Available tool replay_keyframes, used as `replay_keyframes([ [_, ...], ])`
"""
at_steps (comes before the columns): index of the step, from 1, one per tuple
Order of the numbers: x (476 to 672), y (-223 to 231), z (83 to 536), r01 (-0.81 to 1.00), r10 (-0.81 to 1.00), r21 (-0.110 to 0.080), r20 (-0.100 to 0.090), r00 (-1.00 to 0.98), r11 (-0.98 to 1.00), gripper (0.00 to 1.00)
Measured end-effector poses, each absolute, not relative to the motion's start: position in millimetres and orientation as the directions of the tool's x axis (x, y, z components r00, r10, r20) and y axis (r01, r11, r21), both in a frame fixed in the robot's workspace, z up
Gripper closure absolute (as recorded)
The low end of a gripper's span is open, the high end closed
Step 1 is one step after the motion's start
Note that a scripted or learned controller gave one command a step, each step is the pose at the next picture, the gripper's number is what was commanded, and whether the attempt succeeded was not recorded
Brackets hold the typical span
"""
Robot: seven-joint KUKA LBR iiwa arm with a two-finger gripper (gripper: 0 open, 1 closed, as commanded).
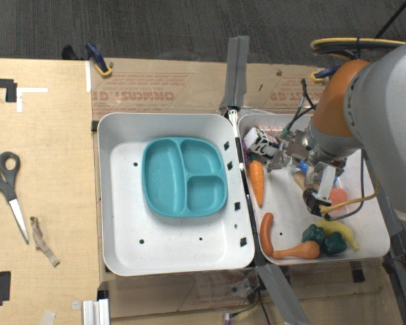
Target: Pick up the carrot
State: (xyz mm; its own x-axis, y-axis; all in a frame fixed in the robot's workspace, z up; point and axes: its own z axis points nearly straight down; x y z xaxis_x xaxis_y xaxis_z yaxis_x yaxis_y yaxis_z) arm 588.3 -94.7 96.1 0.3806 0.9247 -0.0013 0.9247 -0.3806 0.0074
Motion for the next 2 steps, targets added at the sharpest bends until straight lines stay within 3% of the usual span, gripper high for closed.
replay_keyframes([
  [1, 588.2, -96, 106, 0.926, 0.926, 0.007, -0.005, 0.378, -0.378, 1.0],
  [2, 560.9, -12, 220, 0.9, 0.9, -0.002, -0.003, 0.437, -0.437, 1.0],
])
